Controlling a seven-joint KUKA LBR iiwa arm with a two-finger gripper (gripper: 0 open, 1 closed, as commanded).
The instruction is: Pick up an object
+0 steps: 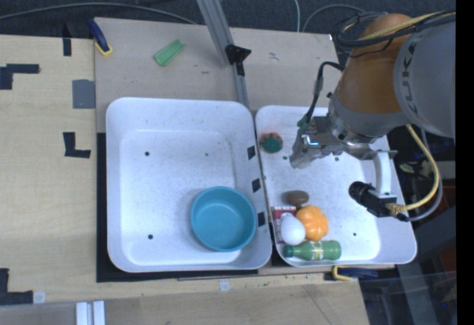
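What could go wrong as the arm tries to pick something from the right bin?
1. The orange, egg, bottle and brown piece crowd one corner, so the claw may nudge neighbours or grab two.
2. They lie close to the bin wall, which might block a finger.
3. The round egg could slip or roll.

The light is even and rather soft, bright on the two white bins (pixel 185 112) which show almost no glare, while the far floor stays dark, shadows under the arm (pixel 385 72) are faint, and the whole picture is slightly blurred and grainy.
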